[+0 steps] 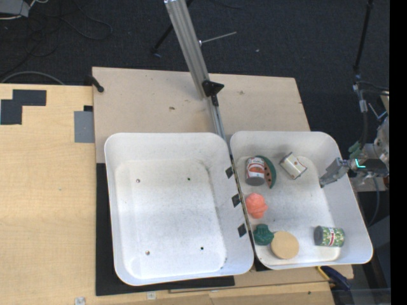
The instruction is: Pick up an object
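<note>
We see gripper (332,171) at right bin (343,189) rim — grip state unreadable; nothing lifted, whole pick remains.

No readable text on either can (255,169) label.

a slanted aluminium rail (191,46) rises behind the left white bin (166,205). the plywood board (152,103) lies under that bin, a pale wooden table (44,196) to its left, cables (38,5) far behind it.
</note>
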Controlling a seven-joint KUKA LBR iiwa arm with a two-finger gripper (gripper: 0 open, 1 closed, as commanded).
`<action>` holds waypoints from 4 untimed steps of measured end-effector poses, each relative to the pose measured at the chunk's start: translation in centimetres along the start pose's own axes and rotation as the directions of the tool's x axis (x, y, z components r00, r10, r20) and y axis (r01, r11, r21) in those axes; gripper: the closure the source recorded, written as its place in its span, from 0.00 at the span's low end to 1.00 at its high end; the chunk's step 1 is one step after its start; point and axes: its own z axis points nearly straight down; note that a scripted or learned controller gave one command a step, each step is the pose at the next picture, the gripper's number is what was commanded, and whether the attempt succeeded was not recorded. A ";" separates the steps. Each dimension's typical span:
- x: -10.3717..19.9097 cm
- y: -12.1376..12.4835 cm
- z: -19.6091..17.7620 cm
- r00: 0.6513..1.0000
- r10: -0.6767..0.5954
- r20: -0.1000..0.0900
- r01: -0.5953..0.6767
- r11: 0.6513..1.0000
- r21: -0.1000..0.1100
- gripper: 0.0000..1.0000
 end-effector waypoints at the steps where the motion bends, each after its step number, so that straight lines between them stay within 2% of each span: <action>1: -0.2 -0.5 6.4 1.000 -0.001 -0.002 0.001 1.000 0.006 0.00; 2: 0.1 -0.5 10.9 1.000 -0.001 -0.002 0.001 1.000 0.004 0.00; 3: -0.4 -0.9 17.3 1.000 -0.001 -0.003 0.001 1.000 0.006 0.00; 4: -0.6 -0.8 16.1 1.000 0.005 -0.002 -0.005 1.000 0.005 1.00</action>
